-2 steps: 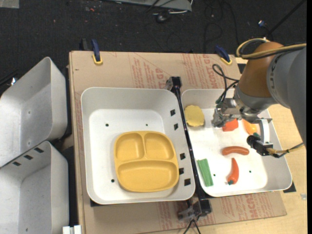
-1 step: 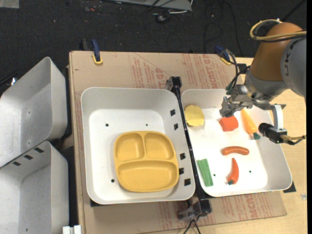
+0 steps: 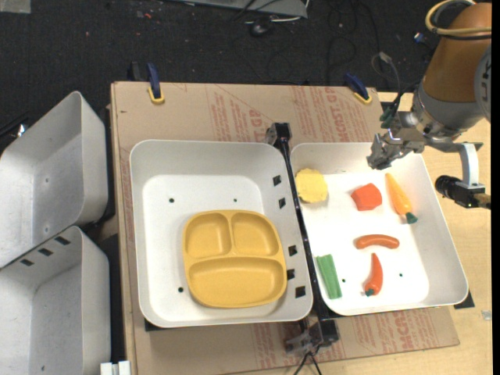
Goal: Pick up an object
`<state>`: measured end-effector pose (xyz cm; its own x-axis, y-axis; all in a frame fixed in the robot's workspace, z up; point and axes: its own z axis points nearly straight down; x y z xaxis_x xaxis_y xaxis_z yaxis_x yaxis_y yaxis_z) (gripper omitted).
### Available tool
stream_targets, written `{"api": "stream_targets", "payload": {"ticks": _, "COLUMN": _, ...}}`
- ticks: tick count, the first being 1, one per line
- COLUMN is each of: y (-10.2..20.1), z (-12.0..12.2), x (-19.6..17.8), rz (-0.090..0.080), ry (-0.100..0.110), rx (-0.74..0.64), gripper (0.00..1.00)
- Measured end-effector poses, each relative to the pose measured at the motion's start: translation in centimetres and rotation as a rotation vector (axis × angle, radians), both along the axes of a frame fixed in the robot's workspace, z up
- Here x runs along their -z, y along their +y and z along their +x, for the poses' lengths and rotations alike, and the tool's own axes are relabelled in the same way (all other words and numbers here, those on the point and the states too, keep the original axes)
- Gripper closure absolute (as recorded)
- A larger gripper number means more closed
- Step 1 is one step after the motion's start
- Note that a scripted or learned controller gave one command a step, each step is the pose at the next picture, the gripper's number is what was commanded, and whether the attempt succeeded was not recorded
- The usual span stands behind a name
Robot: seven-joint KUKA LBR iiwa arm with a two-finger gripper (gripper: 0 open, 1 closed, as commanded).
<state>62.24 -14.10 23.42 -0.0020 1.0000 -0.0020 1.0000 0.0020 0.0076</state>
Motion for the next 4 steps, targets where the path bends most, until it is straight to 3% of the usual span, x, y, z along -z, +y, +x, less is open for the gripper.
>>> {"api": "stream_targets", "payload": {"ticks": 1, "y": -0.7, "z": 0.8, "x": -5.8, "rz": 0.000, "ry": 0.000, "rx": -0.001, "gripper": 1.00}}
{"api": "stream_targets", "payload": {"ticks": 2, "y": -0.7, "z": 0.9, "x": -6.4, "rz": 0.001, "ry": 0.005, "rx": -0.001, "gripper": 1.00}}
{"api": "stream_targets", "payload": {"ticks": 3, "y": 5.4, "z": 0.3, "x": -4.8, "rz": 0.004, "ry": 0.010, "rx": -0.005, "gripper": 1.00}}
{"api": "stream_targets", "payload": {"ticks": 4, "y": 10.2, "z": -1.7, "x": -3.1, "rz": 0.003, "ry": 0.011, "rx": -0.004, "gripper": 1.00}}
